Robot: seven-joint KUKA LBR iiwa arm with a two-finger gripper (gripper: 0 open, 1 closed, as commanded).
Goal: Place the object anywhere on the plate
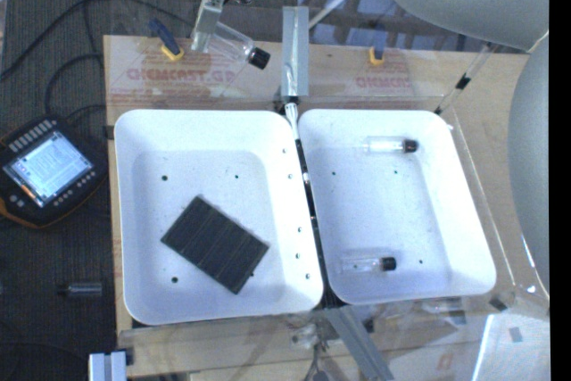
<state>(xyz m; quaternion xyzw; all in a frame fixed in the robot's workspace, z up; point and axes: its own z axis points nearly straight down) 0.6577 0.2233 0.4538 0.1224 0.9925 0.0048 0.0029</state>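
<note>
Up past the back edge of the bins, over the bare surface (134,94), hangs the claw (207,38), with a little clear tube (237,45) right at its tip. Honestly I can't tell whether the claw is clamped on the tube or just touching it, the angle doesn't show it. I'm guessing that tube is the one to place.

It looks light and stiff, with smooth round walls, so probably slippery and keen to roll. I'd pinch it across the middle of the barrel, away from the black cap (259,58).

Its long axis slants away from the claw tip, down and toward the arm's side of the view, with the cap at the end farthest from the claw.

The plate (214,244), a dark ribbed rectangle, lies well below the claw in the view, inside the left bin (143,134). Two more tubes (388,144) (368,263) lie in the right bin (446,192), well off to the arm's side of the claw.
</note>
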